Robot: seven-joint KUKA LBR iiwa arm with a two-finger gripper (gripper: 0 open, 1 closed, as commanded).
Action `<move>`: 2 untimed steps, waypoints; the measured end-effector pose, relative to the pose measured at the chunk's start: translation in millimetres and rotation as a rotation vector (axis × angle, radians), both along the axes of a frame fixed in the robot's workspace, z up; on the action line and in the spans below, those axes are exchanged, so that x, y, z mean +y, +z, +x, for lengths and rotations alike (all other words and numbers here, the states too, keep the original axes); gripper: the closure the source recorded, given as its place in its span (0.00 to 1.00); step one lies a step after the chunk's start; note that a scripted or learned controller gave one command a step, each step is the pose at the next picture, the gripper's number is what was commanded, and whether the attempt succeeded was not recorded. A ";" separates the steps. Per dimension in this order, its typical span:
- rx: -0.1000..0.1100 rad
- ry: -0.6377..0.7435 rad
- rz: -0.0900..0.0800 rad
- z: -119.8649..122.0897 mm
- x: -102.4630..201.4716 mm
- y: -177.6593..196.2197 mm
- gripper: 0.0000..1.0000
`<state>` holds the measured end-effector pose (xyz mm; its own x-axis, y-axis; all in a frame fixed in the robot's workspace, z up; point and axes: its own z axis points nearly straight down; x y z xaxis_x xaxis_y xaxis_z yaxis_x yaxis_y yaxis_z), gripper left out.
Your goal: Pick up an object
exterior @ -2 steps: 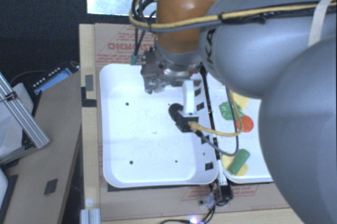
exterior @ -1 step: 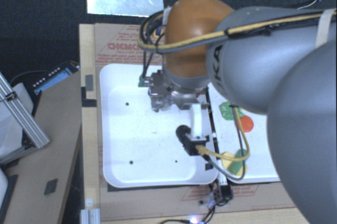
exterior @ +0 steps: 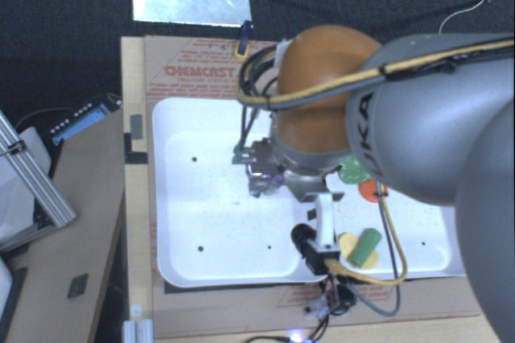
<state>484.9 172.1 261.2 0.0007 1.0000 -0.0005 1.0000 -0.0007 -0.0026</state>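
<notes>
Grey arm (exterior: 434, 124) with orange band spans the right side, wrist above the left white bin (exterior: 185, 196). Gripper (exterior: 261, 172) sits over that bin's middle; its grip state cannot be determined. Green cylinder (exterior: 364, 247) lies in the right bin, well right of the gripper, touching a yellow piece (exterior: 348, 243).

big grey arm (exterior: 434, 116) fills the right side, smooth rounded casing with dark lettering on its flank; a glossy orange dome (exterior: 322, 80) sits above the wrist; yellow and black cables (exterior: 265, 88) loop around that band; below it a metallic grey wrist block (exterior: 278, 168), a white bracket (exterior: 324, 221), a yellow cable (exterior: 386, 245) trailing down.
</notes>
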 end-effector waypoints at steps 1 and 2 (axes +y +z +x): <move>-0.020 0.007 0.008 36.0 27.9 135.6 1.00; 0.004 0.009 0.000 -0.9 64.7 58.3 1.00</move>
